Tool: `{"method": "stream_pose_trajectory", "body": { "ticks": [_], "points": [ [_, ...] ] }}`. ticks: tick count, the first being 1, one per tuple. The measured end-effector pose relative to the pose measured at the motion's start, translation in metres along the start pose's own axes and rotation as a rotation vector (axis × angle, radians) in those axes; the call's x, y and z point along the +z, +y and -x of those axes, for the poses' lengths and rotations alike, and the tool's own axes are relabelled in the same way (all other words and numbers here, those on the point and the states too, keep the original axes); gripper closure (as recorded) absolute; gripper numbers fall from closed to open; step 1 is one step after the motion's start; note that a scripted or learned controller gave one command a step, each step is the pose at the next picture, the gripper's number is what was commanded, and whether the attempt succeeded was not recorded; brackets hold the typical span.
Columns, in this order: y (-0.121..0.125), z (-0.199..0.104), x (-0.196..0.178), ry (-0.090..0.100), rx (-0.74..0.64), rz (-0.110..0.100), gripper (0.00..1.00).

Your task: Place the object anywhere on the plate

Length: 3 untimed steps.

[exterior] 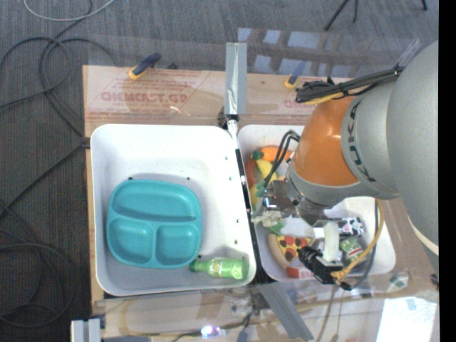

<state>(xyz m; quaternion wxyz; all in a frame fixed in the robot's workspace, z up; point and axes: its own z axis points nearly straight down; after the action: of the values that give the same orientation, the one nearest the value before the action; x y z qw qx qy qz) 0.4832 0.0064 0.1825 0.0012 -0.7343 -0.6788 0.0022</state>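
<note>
Gripper (pixel 274 216) sits low in the right bin (pixel 385 262), at centre-right of the frame, under the orange band and the bulk of the grey arm (pixel 399 141); that bulk hides the business end, so I cannot tell whether it has anything in its grasp; it seems placed there to pick from the heap of small toys, among them a pizza slice (pixel 291 248) just below it and a yellow and orange piece (pixel 262 164) just above; which one is meant as the object is unclear; the teal plate (pixel 153 223), three-sectioned, lies in the left bin (pixel 164 137) at lower left, well apart from the gripper across the bins' shared wall; a green bottle (pixel 219 267) lies on its side just beside the plate's lower right corner, on the bin floor and not on the plate.
</note>
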Motion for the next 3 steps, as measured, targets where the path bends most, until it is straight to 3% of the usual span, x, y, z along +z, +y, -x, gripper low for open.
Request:
{"method": "stream_pose_trajectory", "body": {
  "ticks": [1,2,3],
  "points": [
    [-0.001,-0.018,-0.041,-0.001,-0.047,0.002,1.0],
    [0.001,0.025,-0.006,-0.002,0.116,-0.001,1.0],
    [-0.005,-0.052,0.0,-0.001,-0.029,-0.002,1.0]
  ]
}}
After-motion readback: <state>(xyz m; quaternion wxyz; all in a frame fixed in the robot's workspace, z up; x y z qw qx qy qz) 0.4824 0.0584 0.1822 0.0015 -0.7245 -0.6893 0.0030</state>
